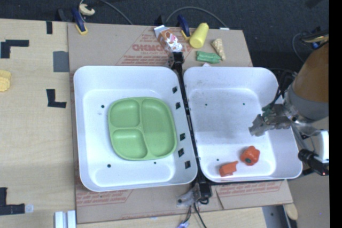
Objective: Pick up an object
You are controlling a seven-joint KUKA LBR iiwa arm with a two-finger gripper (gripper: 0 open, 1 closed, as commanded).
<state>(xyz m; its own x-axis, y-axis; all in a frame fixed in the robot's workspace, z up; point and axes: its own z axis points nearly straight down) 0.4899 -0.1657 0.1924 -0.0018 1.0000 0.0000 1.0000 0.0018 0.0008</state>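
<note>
In the right bin (230, 83), near its front right corner, lie a round red-orange tomato-like toy (249, 155) and a smaller orange-red piece (228, 168) to its left. My gripper (260, 126) hangs over the right side of that bin, a little behind and above the round toy, with nothing visible between its fingers. The arm reaches in from the right edge.
The left bin (91, 88) holds a green divided plate (142, 128). Behind the bins on the cardboard lie a yellow toy (199, 34), a green piece (208, 57), a beige piece (218, 48) and a small printed packet (169, 39). Cables run across the dark floor.
</note>
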